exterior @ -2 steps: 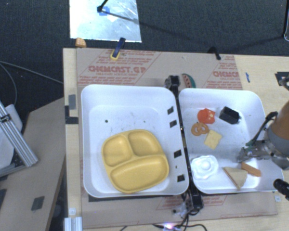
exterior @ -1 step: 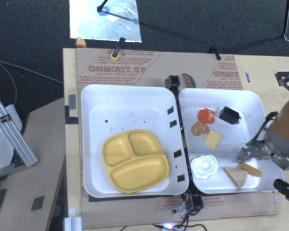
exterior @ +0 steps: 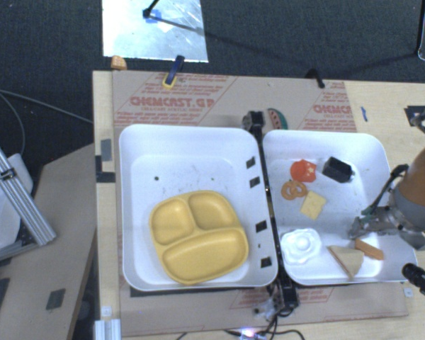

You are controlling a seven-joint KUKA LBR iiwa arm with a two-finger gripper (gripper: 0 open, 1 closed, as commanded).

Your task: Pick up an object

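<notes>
From where I stand the arm (exterior: 419, 190) shows an orange-brown rounded band with a pale grey ring below it. Thin dark cables curve down its side to the gripper (exterior: 365, 227), which is a dull grey metal piece with slim, spidery linkages and dark joints; its fine details are blurred

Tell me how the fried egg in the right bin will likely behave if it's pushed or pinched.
The fried egg lies flat and low on the right bin floor, so it probably slides rather than rolls or tips. Its glossy white surface suggests smooth plastic, perhaps slippery. Its thin edge likely gives little to pinch.
</notes>
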